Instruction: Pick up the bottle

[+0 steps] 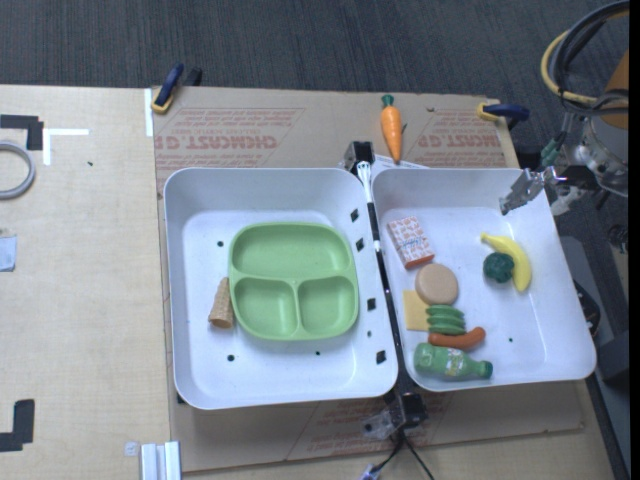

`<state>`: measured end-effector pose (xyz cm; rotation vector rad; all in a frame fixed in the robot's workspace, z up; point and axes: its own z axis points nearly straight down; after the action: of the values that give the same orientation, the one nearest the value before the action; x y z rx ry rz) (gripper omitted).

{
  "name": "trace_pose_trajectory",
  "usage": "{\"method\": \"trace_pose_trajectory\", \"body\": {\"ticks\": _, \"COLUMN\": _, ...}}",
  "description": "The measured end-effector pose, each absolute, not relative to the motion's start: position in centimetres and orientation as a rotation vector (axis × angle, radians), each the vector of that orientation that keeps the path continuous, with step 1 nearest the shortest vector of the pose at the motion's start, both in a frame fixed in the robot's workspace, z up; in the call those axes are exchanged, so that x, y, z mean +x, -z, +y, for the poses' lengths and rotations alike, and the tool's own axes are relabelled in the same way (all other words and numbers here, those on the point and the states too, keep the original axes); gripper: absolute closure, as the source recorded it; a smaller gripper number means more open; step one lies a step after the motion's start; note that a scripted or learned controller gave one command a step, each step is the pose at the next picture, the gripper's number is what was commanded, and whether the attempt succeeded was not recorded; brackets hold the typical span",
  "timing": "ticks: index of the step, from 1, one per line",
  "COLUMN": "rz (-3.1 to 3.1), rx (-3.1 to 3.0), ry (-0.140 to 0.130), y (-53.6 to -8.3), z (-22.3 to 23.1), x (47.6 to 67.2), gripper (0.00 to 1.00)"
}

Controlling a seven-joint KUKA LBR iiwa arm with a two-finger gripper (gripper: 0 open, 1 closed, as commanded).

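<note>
A pale wooden bench [80,298] carries a sheet of brown cardboard [250,128] printed with red lettering, and beyond its far edge lies dark grey carpet [250,18]. Blue clamps [168,86] grip the cardboard at its far corners. A toy carrot [390,126] lies on the cardboard just behind the place where the two bins meet.

The left bin [190,358] holds a green divided plate [294,281] with three compartments, and an ice-cream cone [221,303] lies just beside the plate's left edge.

The right bin [550,348] holds the rest. A red-and-white packet [411,241] sits near its left wall, with a round tan disc [437,285] in front of it and a yellow cheese slice [416,310] touching the disc. A green pea pod [446,319] and a red-orange sausage [459,338] lie close together just below. The green bottle [452,362] lies on its side along the bin's near wall, cap pointing right, just in front of the sausage. A banana [510,259] and a dark green ball [498,267] sit together toward the right side.

The gripper [527,190] hangs over the far right corner of the right bin, well apart from the bottle; its jaws are too small and blurred to tell whether they are wide or narrow.
</note>
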<state>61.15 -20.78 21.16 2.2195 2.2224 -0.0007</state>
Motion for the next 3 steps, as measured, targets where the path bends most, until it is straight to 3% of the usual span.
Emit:
{"method": "trace_pose_trajectory", "body": {"ticks": 1, "rz": 2.224, "rx": 2.215, "ry": 0.001, "y": -22.1, "z": -20.8, "x": 61.2, "gripper": 1.00}}
{"method": "trace_pose_trajectory", "body": {"ticks": 2, "rz": 2.404, "rx": 2.022, "ry": 0.001, "y": -20.3, "z": -22.2, "x": 54.2, "gripper": 1.00}}
{"method": "trace_pose_trajectory", "body": {"ticks": 3, "rz": 2.104, "rx": 2.335, "ry": 0.002, "y": -21.0, "z": -14.7, "x": 50.6, "gripper": 1.00}}
